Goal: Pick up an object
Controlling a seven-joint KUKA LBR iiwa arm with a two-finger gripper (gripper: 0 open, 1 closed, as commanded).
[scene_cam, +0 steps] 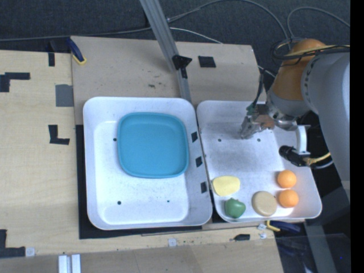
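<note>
Orange balls (287, 179), two, round, touching, right bin (227, 124) near corner.

Legible text, labels, brands, numbers, signs: none. Dark tape patches on the wooden bench (34, 169) carry no readable markings; both white bins and their contents are unlettered.

Arm (333, 90): smooth grey casing, rounded. Orange band (290, 73) above wrist. Dark cables (284, 47) loop around the band. Gripper (250, 131): small, grey metal, with reddish detail.
</note>
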